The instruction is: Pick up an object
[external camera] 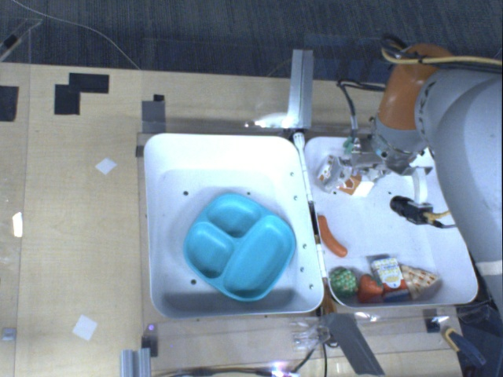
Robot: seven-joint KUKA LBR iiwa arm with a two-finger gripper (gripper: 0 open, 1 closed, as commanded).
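My gripper (339,171) hangs low over the far left corner of the right bin (448,246). A small orange and white object (361,185) lies just beneath and to the right of it; whether the two touch is hidden. An orange sausage-shaped piece (332,236) lies by the bin's left wall. Along the near wall sit a green broccoli-like piece (342,280), a red piece (369,288), a small printed packet (387,269) and a tan waffle-patterned wedge (418,278).
The left bin (169,171) holds a blue divided plate (240,246) near its middle. A metal divider (308,203) separates the two bins. The grey arm (464,140) covers the right bin's far right part.
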